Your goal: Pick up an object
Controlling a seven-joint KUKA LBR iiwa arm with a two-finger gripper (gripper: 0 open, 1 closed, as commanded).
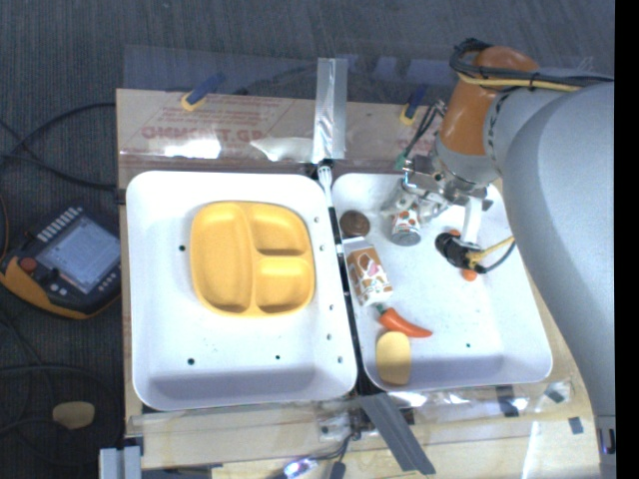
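Observation:
My gripper [419, 206] hangs over the far part of the right bin [499, 317], under the orange wrist band. A small white and red can [406, 228] sits right at its tip, on the left side; whether it is gripped is hidden. To the left of the can lies a round brown piece [353, 224]. Nearer the front, along the bin's left wall, are a printed carton [367, 273], an orange carrot [402, 321] and a yellow fruit-like piece [393, 357].
The left bin [160, 297] holds a yellow divided plate [251, 257]. The bulky grey arm [569, 198] covers the right side of the right bin. A handheld controller [62, 259] lies on the floor at the left.

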